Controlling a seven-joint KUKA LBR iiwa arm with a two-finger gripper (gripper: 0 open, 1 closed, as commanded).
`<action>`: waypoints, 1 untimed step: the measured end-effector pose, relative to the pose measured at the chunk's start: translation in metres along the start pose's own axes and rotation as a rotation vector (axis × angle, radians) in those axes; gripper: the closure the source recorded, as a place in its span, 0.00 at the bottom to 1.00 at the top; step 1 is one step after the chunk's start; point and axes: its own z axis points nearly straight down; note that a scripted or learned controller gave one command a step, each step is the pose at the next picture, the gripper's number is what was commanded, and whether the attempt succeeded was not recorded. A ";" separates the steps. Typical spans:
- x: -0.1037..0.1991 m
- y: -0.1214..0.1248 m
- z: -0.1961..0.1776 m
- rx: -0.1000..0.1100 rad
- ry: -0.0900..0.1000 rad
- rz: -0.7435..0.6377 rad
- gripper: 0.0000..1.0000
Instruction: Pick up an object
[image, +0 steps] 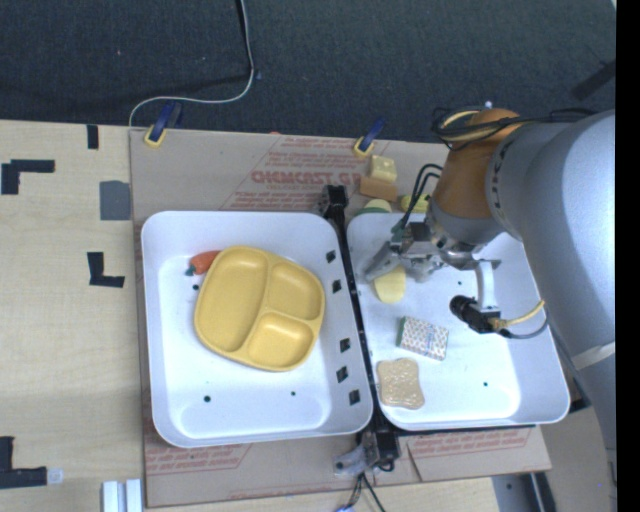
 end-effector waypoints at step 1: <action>-0.003 0.012 0.000 -0.001 0.003 -0.002 0.00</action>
